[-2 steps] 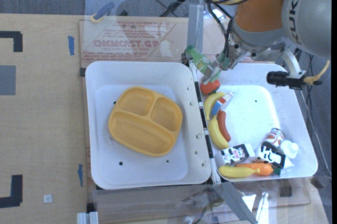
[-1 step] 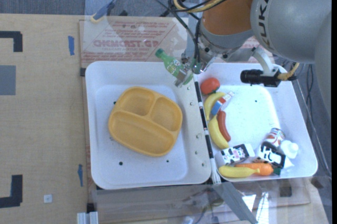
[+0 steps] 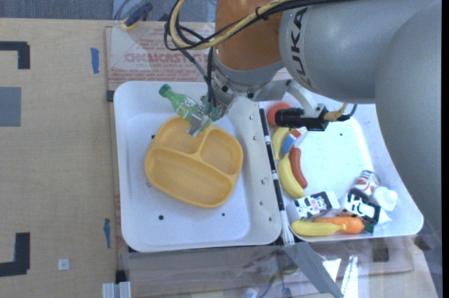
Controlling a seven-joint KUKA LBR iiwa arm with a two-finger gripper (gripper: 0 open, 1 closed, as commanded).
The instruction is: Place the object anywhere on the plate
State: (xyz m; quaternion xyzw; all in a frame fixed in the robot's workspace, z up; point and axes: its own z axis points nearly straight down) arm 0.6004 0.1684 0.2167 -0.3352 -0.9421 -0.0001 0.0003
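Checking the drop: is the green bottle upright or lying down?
Lying tilted, not upright: the green bottle stretches sideways, cap up-left, its lower end at the yellow plate's rim under the gripper. Whether it is gripped, cannot tell.

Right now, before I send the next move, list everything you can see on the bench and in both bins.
Plate: one, yellow, three compartments, in the left bin.
Bottle: one, green, lying tilted at the plate's upper rim, its lower end between the claw's fingers.
Left bin: one, white, shallow.
Right bin: one, white, shallow, beside the left one.
Bananas: two, yellow, one along the right bin's left side, one at its bottom edge.
Sausage: one, red, beside the upper banana.
Carrot: one, orange, on the lower banana.
Small packets: several, black and white, right bin's lower part.
Arm: one, grey with orange band.
Claw: one, over the plate's upper rim.
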